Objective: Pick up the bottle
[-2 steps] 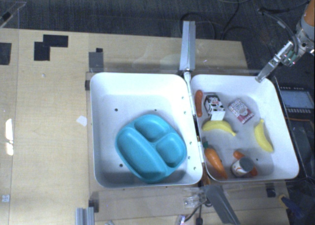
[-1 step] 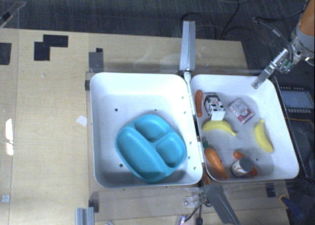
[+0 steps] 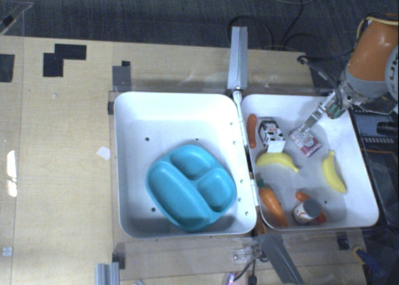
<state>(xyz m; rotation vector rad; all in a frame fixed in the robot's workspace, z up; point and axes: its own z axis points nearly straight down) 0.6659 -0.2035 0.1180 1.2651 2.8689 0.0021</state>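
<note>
no readable text, small carton (image 3: 271, 135) print (black on white) too blurred

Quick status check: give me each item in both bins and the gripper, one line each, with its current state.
Blue plate: lying flat in the left bin, tilted askew.
Bottle: on its side, right bin, near front.
Carrot: lying by the divider.
Hot dog: lying along the divider.
Two bananas: lying flat.
Small box: resting.
Gripper: low over a small packet.

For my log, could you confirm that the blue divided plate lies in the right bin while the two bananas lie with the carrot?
Not quite: the camera view shows the blue divided plate in the left bin. The two bananas do lie with the carrot, in the right bin.
</note>
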